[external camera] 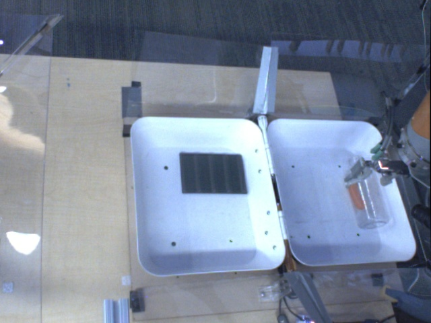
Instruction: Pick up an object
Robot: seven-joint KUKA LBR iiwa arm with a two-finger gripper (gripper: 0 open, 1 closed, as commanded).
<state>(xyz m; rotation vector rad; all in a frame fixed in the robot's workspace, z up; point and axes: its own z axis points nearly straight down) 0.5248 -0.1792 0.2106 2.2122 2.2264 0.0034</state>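
Jaws [367, 167] above clear tube [367, 202] in right bin [316, 247]

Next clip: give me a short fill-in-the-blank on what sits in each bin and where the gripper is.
1. The clear plastic cup lies on its side in the ____ bin.
2. The dark ridged rectangular panel sits in the ____ bin.
3. The gripper hovers near the cup's ____ end.

Missing words: right; left; upper
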